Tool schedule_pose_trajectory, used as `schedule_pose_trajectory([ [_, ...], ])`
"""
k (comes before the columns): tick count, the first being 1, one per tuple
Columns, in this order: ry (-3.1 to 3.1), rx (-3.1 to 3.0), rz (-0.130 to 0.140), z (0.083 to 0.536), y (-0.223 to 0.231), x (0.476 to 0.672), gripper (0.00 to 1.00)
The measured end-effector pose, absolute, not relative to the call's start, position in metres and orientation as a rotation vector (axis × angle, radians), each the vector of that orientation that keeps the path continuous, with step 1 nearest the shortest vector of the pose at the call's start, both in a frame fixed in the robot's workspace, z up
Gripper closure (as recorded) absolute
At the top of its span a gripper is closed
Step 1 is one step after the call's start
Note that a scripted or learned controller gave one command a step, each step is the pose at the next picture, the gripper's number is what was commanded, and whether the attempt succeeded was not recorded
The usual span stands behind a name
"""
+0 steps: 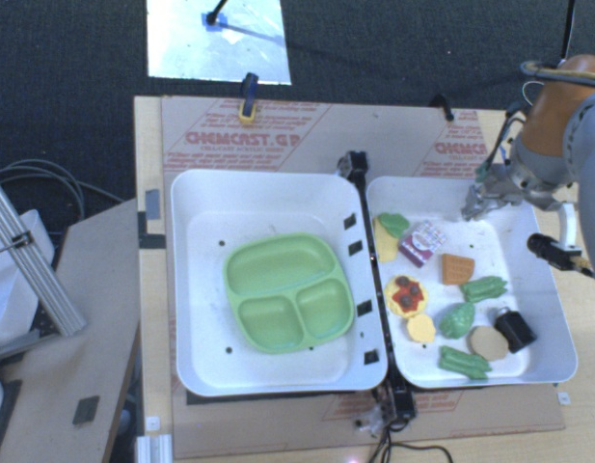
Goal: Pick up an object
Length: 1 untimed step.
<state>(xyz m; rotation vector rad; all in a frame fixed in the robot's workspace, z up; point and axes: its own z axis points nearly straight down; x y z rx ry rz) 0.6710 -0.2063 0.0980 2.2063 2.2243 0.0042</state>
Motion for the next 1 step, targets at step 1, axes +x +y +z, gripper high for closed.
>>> schedule_pose_trajectory([
  [1, 2.225, 2.202, 0.018, 0.2494, -0.1310, 0.6227, 1.00],
])
